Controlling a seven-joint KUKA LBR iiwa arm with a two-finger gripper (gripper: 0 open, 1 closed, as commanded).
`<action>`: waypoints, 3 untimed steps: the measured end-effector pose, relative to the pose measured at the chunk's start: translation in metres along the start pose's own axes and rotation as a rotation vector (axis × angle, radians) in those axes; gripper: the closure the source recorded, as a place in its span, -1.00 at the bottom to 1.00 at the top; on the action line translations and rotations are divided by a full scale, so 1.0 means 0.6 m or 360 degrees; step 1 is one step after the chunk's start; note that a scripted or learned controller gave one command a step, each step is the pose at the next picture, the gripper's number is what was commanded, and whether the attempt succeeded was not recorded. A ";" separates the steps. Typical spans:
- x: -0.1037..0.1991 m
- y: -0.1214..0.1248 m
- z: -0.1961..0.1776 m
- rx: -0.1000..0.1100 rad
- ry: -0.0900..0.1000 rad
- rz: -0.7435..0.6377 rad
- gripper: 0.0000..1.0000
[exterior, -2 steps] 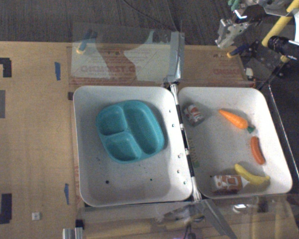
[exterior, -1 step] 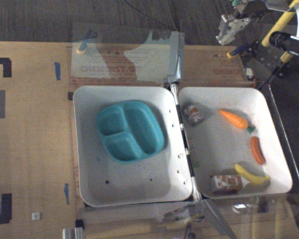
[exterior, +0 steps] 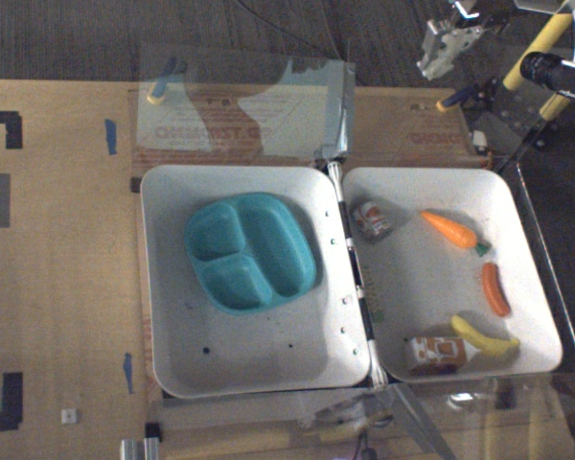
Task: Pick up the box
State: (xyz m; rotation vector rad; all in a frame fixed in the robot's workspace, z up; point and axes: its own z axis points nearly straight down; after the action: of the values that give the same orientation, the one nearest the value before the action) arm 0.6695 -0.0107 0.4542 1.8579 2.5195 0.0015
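So, looking down from the fixed overhead camera: two white bins sit side by side on the bench. The left bin (exterior: 172,353) has a teal divided tray (exterior: 252,252) lying flat in its upper middle, three compartments, slightly rotated.

The right bin (exterior: 431,286) is where the stuff is. The box (exterior: 434,354), small, orange and white, lies on its side near the front edge of that bin. A banana (exterior: 486,337) is just to the right of it, and they look like they're touching or nearly so, hard to call. A hot dog (exterior: 495,289) sits near the right wall, above the banana. A carrot (exterior: 452,230) lies tilted toward the back of the bin, and a small can (exterior: 371,219) is in the back left corner, close to the divider between the bins.

The gripper (exterior: 448,44) is way up in the top right corner, beyond the bench and well apart from the box and everything else in the bins. Nothing is between its fingers that I can see, but whether they're spread or closed, I honestly cannot tell from this angle.

A clear plastic sheet (exterior: 240,108) lies on the bench behind the left bin, and a black cable (exterior: 268,17) loops across the floor up top.
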 end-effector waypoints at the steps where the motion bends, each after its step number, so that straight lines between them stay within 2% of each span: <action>1: 0.255 0.074 0.032 0.0009 0.0012 -0.0027 1.00; 2: 0.162 0.005 0.030 0.0005 0.0016 -0.1096 1.00; 3: 0.158 0.008 0.012 -0.0005 0.0012 -0.1088 1.00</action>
State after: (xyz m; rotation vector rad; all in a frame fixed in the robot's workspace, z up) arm 0.6463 0.0811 0.4461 0.9071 3.0005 0.0061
